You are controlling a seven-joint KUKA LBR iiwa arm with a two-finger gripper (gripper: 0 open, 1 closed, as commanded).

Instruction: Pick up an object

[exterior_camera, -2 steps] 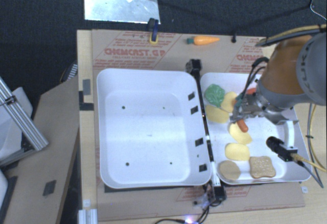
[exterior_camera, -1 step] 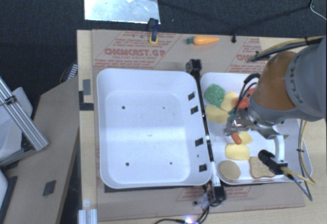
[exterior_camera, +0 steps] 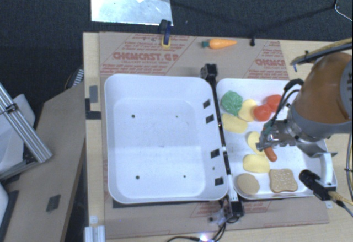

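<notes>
The right bin holds several toy foods: a green lettuce, red tomato pieces, pale yellow pieces, a yellow lump, a round biscuit and a slice of toast. My gripper hangs low over the middle of this bin. It is right beside a small yellow piece and just above a short orange-red piece. The wrist hides where the gripper meets them.
The left bin lies beside the right one, with a black divider strip between them. An orange toy carrot lies on the bench behind the bins, and a blue and yellow clamp stands further left.
</notes>
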